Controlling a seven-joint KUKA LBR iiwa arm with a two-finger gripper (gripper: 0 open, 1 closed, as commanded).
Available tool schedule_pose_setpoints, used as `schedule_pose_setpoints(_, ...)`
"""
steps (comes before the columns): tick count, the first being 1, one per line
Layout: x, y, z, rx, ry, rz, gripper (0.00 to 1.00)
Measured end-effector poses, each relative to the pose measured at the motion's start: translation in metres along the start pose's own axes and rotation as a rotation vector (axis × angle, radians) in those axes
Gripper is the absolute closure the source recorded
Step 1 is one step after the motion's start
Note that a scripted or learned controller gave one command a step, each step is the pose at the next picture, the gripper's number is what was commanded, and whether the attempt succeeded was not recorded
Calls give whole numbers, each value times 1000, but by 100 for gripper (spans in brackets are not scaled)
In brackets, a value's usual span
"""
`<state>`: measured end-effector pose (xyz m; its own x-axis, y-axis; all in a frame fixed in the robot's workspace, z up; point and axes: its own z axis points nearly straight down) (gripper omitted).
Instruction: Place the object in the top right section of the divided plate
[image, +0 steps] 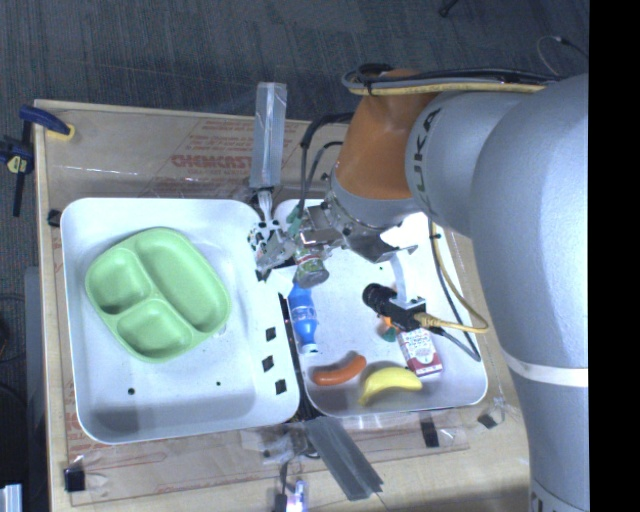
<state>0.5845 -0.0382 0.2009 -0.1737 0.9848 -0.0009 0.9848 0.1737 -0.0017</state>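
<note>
item: small can (312, 268) pinched in claw (300, 262), right of green divided plate (155, 290). step: carry. next: move left to plate's top right section.

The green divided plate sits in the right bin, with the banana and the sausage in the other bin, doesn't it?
Not quite. The camera view shows the green divided plate in the left bin, not the right one. The banana and the sausage do lie in the other bin, the right bin, near its front edge.
</note>
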Motion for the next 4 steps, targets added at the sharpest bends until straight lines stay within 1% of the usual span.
schedule_pose_setpoints(1, 96, 41, -43, 0, 0, -169, 100)
schedule_pose_setpoints(2, 88, 40, -146, -3, 0, -202, 100)
schedule_pose_setpoints(3, 60, 78, -155, -2, 0, -263, 100)
schedule_pose_setpoints(4, 123, -36, -130, 0, 0, -166, 100)
